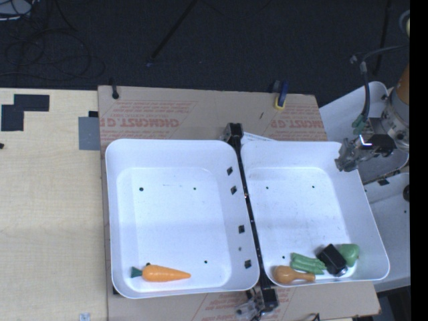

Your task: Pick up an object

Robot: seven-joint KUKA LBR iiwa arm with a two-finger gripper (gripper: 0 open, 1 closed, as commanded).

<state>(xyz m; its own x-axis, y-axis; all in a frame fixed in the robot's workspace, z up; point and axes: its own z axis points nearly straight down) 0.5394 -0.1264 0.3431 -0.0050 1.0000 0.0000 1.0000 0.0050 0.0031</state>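
Where I am: my fingers (349,158) hang at the upper right edge of the right bin (314,159), above its rim rather than down among the objects, well apart from anything I could lift

My grip: I cannot tell whether my fingers are apart or together; they read as a dark tangle against the white wall, and nothing shows between them

The pile: a green pod (307,263), a black block (332,259), a green rounded piece (349,251) and an orange-tan gourd (292,275) crowd the near right corner of the right bin, touching or overlapping, pressed against the sloping wall

The loner: an orange carrot (166,273) lies flat along the near edge of the left bin (167,152), nothing beside it

Why it matters: I judge the carrot the cleaner pick, since the clustered items leave little room to close around one

Setting: both bins sit side by side on cardboard (200,116) laid over the desk (47,206)

Status: pick not yet begun
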